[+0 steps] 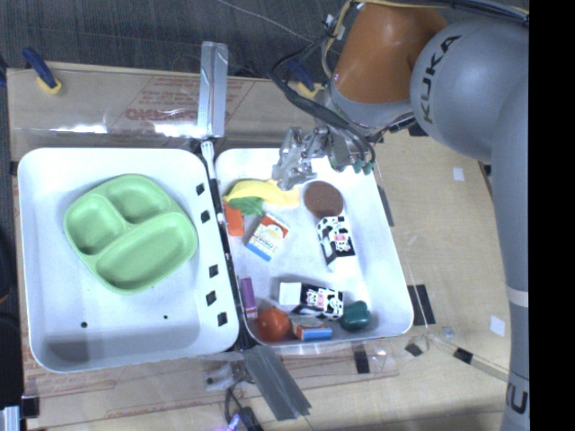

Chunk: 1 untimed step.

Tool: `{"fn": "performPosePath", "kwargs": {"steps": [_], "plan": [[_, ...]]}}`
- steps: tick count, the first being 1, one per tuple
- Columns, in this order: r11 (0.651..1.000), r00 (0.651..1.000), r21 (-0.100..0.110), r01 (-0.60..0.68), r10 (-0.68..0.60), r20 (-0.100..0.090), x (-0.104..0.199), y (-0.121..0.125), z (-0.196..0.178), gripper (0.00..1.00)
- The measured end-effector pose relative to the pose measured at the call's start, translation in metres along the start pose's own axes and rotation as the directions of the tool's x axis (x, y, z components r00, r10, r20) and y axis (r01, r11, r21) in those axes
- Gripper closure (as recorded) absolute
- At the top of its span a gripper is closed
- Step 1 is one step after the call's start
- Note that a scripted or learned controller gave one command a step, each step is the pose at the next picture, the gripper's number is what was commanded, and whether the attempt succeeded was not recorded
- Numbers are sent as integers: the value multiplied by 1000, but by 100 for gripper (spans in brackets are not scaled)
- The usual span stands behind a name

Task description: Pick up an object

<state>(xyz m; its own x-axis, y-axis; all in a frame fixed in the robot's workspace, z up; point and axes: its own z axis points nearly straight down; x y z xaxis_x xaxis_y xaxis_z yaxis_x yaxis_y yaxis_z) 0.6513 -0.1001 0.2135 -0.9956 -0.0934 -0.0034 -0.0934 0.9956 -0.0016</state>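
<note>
- banana (260, 191) lies in the right bin (395, 268), just below-left of the gripper (292, 164), maybe touching
- can't tell how wide the gripper is open, nothing visibly held
- brown round thing (322, 197) just right of the gripper, cow-print carton (336, 239) further down
- green divided plate (130, 232) way off left in the other bin (45, 330)

dark ribbed floor (108, 12), tan cardboard-covered bench (431, 232), blue clamp (40, 70)
</note>
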Motion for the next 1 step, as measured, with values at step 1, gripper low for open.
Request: {"fn": "performPosePath", "kwargs": {"steps": [1], "plan": [[975, 975, -5, 223, -223, -7, 9, -24, 101, 100]]}}
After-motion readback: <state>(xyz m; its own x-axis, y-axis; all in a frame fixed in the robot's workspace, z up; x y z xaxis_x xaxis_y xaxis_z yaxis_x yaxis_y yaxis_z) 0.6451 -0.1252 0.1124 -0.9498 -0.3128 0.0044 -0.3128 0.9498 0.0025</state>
